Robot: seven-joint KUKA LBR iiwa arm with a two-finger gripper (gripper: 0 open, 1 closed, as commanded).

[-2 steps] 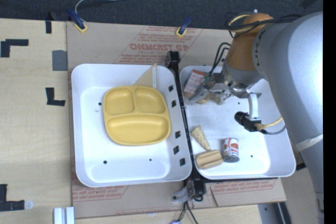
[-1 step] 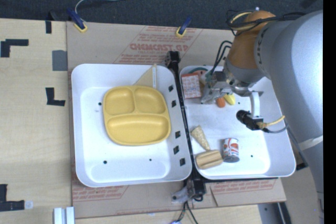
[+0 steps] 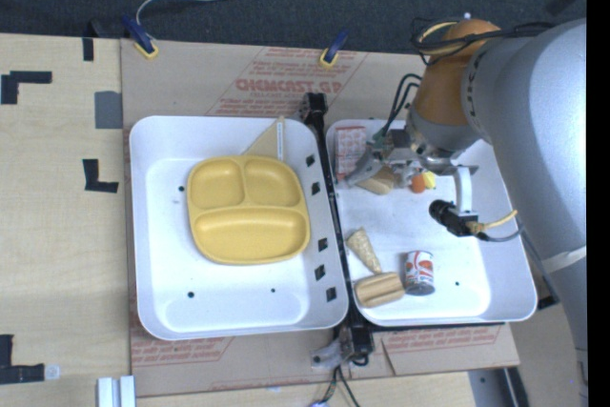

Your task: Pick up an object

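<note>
The end effector [image 3: 386, 162], its grip state not discernible, is seen low over the right bin [image 3: 496, 300], with a tan block [image 3: 376, 184] just beneath.

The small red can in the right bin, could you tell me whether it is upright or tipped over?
Tipped over. The red can lies on its side on the right bin floor, beside the tan block.

I read red "CHEMCAST" printed on the cardboard sheet [image 3: 276, 83] under the bins; the smaller print there is illegible.
</note>
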